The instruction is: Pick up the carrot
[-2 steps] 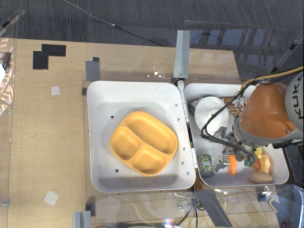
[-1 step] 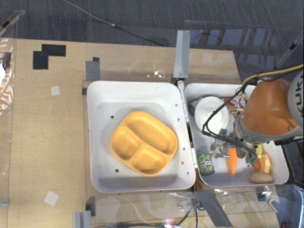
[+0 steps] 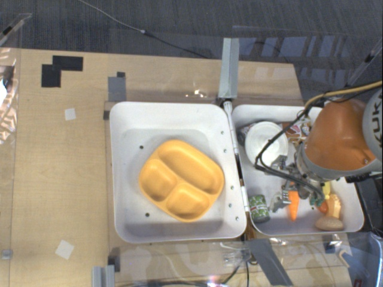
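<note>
Arm low over the right-hand bin, its gripper [image 3: 291, 197] down at the carrot [image 3: 293, 205].

From where I stand the orange wrist band hides most of the tool; I can make out dark metal fingers either side of the carrot's upper end, but whether they are pressed onto it or merely straddling it I cannot tell. The carrot lies under the tool, pointing toward the bin's near wall. Just to the side away from the arm stands a small green can [image 3: 258, 208]. On the arm's side of the carrot sit a yellow-and-red jumble of small items and a tan potato-like lump [image 3: 329, 223] against the near wall. Beyond the tool, toward the far wall, is a white bowl [image 3: 264, 141]. Further out, in the other bin [image 3: 125, 160], rests a yellow divided plate [image 3: 181, 179].
</note>
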`<state>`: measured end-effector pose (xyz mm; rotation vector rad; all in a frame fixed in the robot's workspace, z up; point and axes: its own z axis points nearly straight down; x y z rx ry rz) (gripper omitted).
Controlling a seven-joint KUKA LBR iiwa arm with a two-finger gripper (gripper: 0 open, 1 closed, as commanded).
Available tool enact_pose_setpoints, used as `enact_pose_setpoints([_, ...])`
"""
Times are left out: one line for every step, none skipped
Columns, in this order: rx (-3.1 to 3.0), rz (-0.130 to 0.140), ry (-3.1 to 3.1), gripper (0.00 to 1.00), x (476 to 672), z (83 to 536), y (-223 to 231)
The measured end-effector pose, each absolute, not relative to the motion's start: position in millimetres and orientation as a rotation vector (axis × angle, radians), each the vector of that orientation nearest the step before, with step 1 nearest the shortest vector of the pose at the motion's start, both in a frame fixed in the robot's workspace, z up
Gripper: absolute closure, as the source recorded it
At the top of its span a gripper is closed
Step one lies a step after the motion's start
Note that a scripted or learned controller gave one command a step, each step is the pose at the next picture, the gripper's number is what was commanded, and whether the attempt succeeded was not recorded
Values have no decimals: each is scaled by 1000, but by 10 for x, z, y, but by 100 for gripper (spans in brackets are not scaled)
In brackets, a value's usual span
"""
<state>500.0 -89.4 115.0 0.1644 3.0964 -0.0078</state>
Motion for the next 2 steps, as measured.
enact_pose_setpoints([246,-13,3107,0,4931,912,-899])
enact_pose_setpoints([235,-8,3104,100,4958,1034,-873])
